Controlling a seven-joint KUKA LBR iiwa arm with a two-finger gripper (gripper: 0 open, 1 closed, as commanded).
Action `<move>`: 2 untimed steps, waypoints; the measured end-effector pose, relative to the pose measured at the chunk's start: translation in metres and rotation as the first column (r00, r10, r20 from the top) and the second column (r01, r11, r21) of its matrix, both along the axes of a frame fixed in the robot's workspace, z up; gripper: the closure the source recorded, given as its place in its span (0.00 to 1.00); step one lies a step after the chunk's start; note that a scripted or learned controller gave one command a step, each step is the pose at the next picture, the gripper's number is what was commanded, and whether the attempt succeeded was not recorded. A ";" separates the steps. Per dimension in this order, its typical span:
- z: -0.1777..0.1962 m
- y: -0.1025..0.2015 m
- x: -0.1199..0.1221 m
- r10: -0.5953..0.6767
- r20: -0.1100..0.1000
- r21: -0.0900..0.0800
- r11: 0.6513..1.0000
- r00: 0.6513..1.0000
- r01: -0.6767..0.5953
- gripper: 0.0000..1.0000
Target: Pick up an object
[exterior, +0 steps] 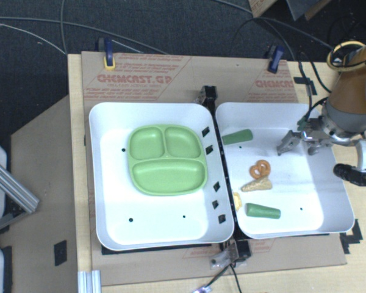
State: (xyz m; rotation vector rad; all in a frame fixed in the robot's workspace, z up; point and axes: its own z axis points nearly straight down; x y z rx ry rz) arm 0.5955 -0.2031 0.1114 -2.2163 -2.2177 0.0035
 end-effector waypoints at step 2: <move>-0.015 0.001 0.001 0.000 0.007 -0.002 1.000 1.000 0.000 1.00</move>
